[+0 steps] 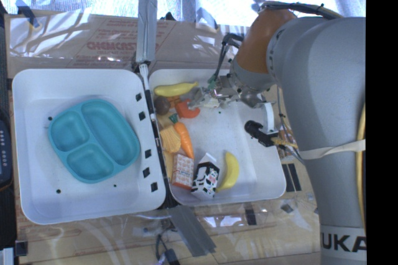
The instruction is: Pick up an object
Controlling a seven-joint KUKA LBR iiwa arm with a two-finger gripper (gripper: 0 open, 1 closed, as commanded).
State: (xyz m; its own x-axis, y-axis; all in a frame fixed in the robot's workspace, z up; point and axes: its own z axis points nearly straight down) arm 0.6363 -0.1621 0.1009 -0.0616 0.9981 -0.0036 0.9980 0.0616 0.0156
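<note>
We see the gripper low in the right bin, just beside a banana and a red piece; whether it grips anything, we cannot tell. The left bin holds a blue tray.

Teal plastic divided plate in white left bin. White right bin has two yellow bananas, orange carrot, red-orange round piece, black-&-white cow-patterned carton, orange/white printed packet. Arm: grey w/ orange band.
</note>
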